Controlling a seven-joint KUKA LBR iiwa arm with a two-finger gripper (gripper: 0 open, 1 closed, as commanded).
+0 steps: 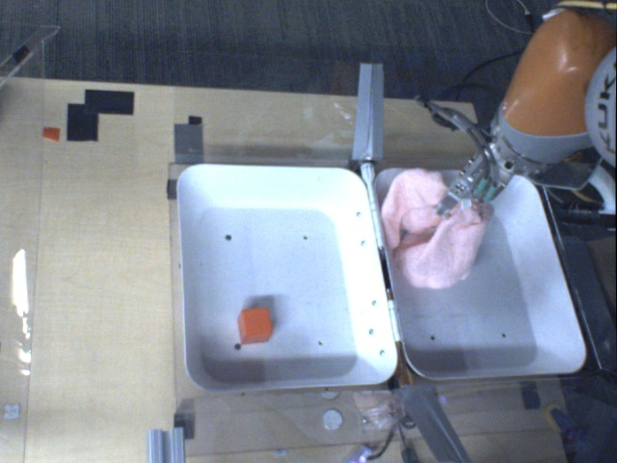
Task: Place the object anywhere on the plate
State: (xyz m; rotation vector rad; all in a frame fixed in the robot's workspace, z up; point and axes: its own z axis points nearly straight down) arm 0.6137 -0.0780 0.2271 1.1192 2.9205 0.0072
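Two white bins are seen side by side. A pink cloth (pixel 431 234) lies bunched at about eleven o'clock in the right bin (pixel 540 336). The gripper (pixel 469 197) appears closed on the cloth's upper right edge. An orange block (pixel 255 325) sits at seven o'clock in the left bin (pixel 280 191).

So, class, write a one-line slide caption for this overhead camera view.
Gripper over a pink cloth in the right bin; an orange block sits in the left bin.
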